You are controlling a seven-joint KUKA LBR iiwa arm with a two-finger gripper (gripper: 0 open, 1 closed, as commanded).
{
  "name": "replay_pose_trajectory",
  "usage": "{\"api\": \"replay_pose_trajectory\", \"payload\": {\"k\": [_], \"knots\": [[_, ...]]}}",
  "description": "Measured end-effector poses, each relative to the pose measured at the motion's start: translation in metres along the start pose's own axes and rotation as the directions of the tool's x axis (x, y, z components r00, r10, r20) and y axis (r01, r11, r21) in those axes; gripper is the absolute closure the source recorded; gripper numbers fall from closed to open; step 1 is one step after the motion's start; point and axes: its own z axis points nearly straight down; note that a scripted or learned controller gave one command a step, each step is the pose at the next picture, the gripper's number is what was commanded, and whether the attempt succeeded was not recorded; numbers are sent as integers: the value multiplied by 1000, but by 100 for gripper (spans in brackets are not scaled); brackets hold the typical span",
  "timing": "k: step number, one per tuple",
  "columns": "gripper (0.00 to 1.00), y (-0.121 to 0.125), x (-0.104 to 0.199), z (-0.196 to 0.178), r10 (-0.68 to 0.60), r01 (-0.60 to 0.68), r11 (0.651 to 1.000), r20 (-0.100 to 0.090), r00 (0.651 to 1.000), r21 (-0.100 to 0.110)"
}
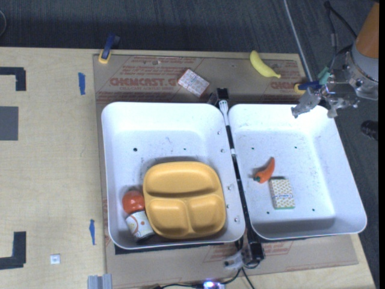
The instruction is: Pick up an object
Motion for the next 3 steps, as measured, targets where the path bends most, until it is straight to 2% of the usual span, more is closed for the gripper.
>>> {"api": "replay_pose_trajectory", "payload": {"k": [1,2,3], "knots": [[0,16,6,155,0,0,1000,0,1000,1],[0,-43,8,197,1,-1,1000,1,1000,-3],[0,-105,17,197,1,-1,1000,0,1000,-2]]}}
